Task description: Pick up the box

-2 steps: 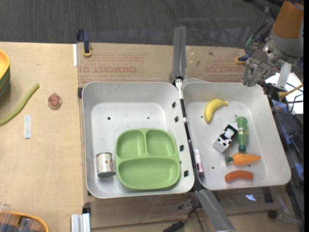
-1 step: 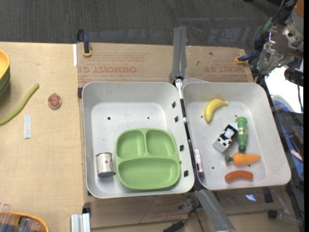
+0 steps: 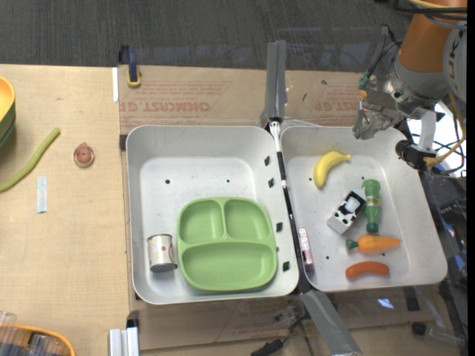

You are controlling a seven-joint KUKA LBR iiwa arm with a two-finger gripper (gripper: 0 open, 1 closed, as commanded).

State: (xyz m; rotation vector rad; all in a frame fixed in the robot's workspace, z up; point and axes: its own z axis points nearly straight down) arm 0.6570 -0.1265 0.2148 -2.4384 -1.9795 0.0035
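The box (image 3: 346, 211) is a small grey carton with a black-and-white printed face, lying tilted in the middle of the right bin (image 3: 415, 273). A green bottle (image 3: 371, 203) lies right beside it on its right. My gripper (image 3: 369, 123) hangs over the far edge of the right bin, well above and behind the box, with nothing seen between its fingers. The grey arm with its orange band (image 3: 438, 21) rises behind it at the top right.
In the right bin also lie a banana (image 3: 327, 165), a carrot (image 3: 375, 244) and an orange sausage-shaped piece (image 3: 367, 271). The left bin (image 3: 148, 154) holds a green divided plate (image 3: 226, 243) and a small can (image 3: 159, 252). Cables hang at the right.
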